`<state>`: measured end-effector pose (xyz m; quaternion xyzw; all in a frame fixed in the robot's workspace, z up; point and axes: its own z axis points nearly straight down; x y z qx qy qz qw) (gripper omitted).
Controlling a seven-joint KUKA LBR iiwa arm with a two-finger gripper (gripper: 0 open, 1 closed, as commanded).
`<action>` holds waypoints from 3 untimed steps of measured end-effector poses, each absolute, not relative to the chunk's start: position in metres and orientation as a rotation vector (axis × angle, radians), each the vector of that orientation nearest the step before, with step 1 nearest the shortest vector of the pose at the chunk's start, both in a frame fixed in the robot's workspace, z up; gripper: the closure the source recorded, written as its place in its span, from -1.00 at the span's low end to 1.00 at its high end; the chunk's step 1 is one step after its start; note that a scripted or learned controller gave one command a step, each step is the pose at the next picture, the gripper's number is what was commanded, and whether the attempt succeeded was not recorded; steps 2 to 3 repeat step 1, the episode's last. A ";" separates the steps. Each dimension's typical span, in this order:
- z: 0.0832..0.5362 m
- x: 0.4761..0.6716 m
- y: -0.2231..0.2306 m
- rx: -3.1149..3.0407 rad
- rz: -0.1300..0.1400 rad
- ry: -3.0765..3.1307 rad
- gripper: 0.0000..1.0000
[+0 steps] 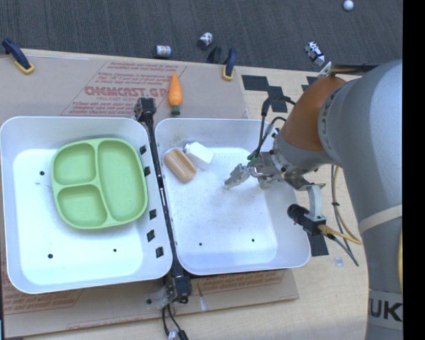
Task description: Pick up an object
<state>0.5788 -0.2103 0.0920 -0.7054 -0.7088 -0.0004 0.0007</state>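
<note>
- My grey arm [361, 154] with its orange band [308, 115] reaches in from the right, over the right-hand shallow white bin [227, 257].
- My two-finger metal claw [235, 178] hangs over the middle of that bin, pointing left and slightly downward toward its floor.
- The claw's tips look close together, but they are small and blurred against the white floor, so I cannot tell how far apart they stand.
- I see nothing between the tips.
- A tan, rounded, bread-like block [179, 165] lies in the upper left part of the right bin, near the divider between the two bins.
- A small white crumpled piece [199, 153] lies just beside the tan block, on its upper right, touching or nearly touching it.
- Both things sit to the left of my claw, apart from it.
- A light green plastic plate with three compartments [99, 183] lies flat in the left-hand shallow white bin [28, 261].
- A small orange carrot-shaped toy [175, 91] rests on the brown cardboard sheet [92, 83] beyond the bins, above the right bin's top left corner.
</note>
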 end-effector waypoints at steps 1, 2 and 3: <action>0.108 0.512 -0.211 -2.213 0.003 -2.227 -1.00; 0.108 0.512 -0.211 -2.213 0.003 -2.227 -1.00; 0.108 0.512 -0.211 -2.213 0.003 -2.227 -1.00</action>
